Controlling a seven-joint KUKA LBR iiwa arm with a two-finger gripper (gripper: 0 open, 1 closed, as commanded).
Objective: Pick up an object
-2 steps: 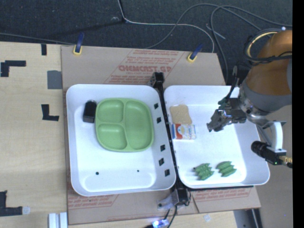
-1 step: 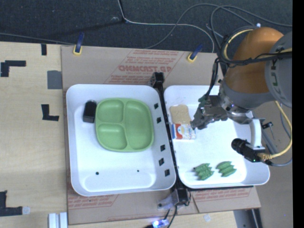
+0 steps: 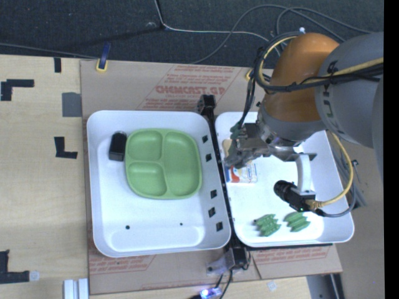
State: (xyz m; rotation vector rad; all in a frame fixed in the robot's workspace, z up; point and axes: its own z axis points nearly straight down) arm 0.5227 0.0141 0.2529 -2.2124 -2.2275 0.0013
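My gripper (image 3: 239, 154) hangs low over the left part of the right bin (image 3: 333, 229), close to the divider between the bins. Directly beneath it lies a small flat white and red packet (image 3: 244, 174), partly covered by the gripper body. Two green leafy toy pieces (image 3: 268, 224) (image 3: 297, 220) lie near the front of the same bin. In the left bin (image 3: 106, 229), a green divided plate (image 3: 163, 163) lies with a small black block (image 3: 117, 146) at its left edge.
The black divider (image 3: 215, 167) with clips runs between the bins. The arm's grey body and orange band (image 3: 305, 67) cover the back of the right bin. A yellow cable with a black fitting (image 3: 290, 193) loops over the right bin's middle.
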